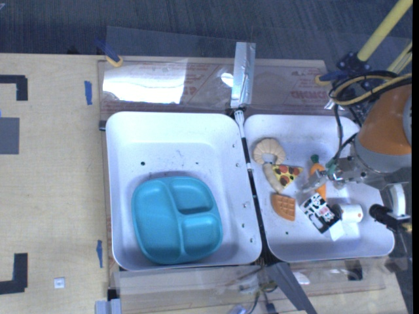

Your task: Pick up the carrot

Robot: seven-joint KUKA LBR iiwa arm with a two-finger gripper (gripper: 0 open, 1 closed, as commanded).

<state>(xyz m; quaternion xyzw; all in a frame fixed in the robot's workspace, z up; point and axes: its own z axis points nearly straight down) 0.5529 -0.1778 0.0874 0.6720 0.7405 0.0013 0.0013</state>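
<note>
So, my view: carrot (pixel 317 167) in right bin (pixel 376 244), touching hand (pixel 329 173), can't tell its state. Toys crowd left of it; free room toward bin's near edge.

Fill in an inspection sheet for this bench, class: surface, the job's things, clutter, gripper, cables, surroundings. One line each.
Surface: two white bins side by side on a wooden bench; left bin, right bin.
Job's things: carrot, small, orange with a green top, in the right bin beside the gripper.
Clutter: blue divided tray in the left bin; croissant, pizza slice, waffle and black-and-white carton in the right bin.
Gripper: gripper low over the right bin, near the carrot.
Cables: yellow and black cables at the arm's upper side.
Surroundings: clear plastic sheet behind the bins.
</note>
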